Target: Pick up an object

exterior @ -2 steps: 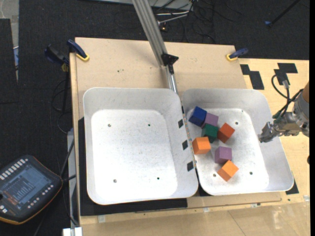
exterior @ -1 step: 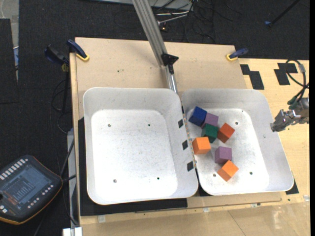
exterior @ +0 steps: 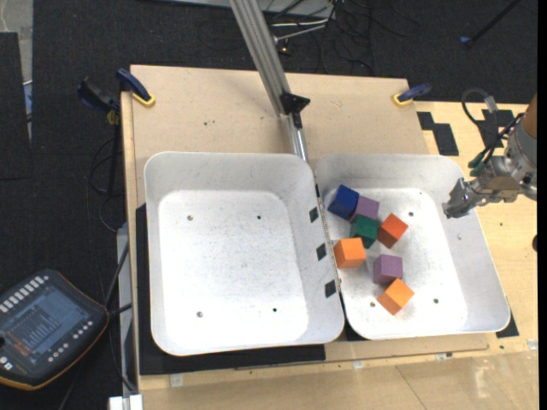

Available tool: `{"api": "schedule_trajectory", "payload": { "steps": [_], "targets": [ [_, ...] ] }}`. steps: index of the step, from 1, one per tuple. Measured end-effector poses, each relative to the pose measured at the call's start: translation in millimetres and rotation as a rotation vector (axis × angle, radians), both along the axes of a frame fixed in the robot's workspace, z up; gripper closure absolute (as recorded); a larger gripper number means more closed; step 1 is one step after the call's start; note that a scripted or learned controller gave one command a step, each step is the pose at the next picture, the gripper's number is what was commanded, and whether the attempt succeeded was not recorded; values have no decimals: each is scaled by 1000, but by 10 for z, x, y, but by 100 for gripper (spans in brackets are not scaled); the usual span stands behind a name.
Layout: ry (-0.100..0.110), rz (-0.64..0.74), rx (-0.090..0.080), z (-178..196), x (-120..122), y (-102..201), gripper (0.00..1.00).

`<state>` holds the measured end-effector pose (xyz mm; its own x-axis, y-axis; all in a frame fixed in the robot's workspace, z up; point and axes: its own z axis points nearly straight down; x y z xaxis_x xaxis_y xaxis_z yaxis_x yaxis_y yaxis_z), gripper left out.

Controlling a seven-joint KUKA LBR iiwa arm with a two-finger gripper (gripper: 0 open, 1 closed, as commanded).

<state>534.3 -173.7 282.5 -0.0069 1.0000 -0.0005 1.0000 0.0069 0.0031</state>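
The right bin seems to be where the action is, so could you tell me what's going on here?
The arm's gripper is at the right bin's far right edge, with nothing visible between its fingers. Seven blocks lie clustered in that bin's left half: one blue, one green, two purple and three orange. No block has been picked up yet.

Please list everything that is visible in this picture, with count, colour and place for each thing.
bins: 2, white, side by side on the bench
blue cube: 1, blue, right bin, far left part
purple cubes: 2, purple, right bin, one beside the blue cube, one nearer the camera
green cube: 1, dark green, right bin, middle of the cluster
orange cubes: 3, orange, right bin, others at and
clamps: 2, blue and yellow, far corners of the bench
pendant: 1, grey and orange, floor at lower left
hand: 1, grey, over the right bin's right edge
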Motion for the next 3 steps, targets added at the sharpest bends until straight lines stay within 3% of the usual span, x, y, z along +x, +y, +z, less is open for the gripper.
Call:
{"api": "schedule_trajectory", "payload": {
  "steps": [1,3],
  "targets": [
    [1,0,0,-14,209,403,100],
    [2,1,1,-236,503,1489,100]
  ]
}}
